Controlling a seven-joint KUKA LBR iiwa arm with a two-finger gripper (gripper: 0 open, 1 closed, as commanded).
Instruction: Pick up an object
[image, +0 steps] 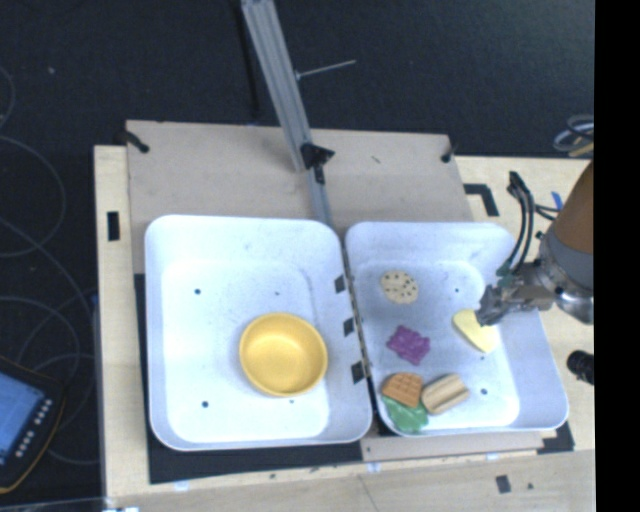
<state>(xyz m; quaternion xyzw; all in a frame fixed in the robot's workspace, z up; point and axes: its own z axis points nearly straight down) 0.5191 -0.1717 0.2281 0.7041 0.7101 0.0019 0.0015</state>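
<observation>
I have the gripper (492, 308) low at the right bin (520, 400), right over the upper edge of the pale yellow wedge (476, 331). I cannot tell how far it is open, or whether it has hold of anything. My worry: contact so near the edge could tip or skid the wedge toward the bin wall, giving me a missed grasp.

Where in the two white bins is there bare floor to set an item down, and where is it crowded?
The left bin is bare behind and beside the yellow bowl. In the right bin, a patch lies free behind the cookie. The front is crowded: purple piece, waffle, green piece and bread roll. The gripper hangs by the yellow wedge.
</observation>
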